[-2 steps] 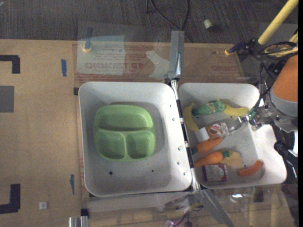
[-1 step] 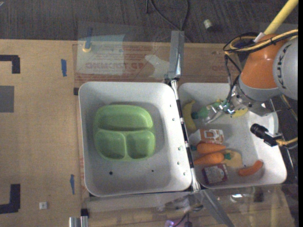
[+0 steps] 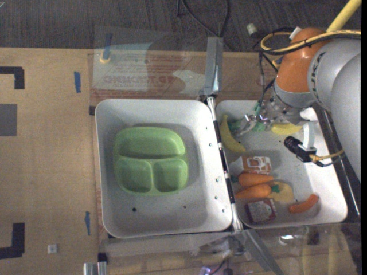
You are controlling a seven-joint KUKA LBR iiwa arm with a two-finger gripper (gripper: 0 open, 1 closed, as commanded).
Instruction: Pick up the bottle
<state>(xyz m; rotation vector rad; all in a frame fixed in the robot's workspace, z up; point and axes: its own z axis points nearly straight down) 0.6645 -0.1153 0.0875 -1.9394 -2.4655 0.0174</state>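
My gripper (image 3: 254, 120) reaches down into the back of the right bin (image 3: 330, 179), below the orange wrist band. A small green object (image 3: 261, 125), which may be the bottle, peeks out from under the gripper, and most of it is hidden. I cannot tell whether the gripper is holding it. A banana (image 3: 230, 136) lies just left of the gripper, along the bin's left wall.
The right bin also holds a yellow piece (image 3: 285, 129), a small carton (image 3: 257, 164), two carrots (image 3: 254, 180), a yellow toy (image 3: 282, 191), a dark red packet (image 3: 261, 211) and a sausage (image 3: 303, 204). The left bin (image 3: 109, 171) holds a green divided plate (image 3: 150, 160).
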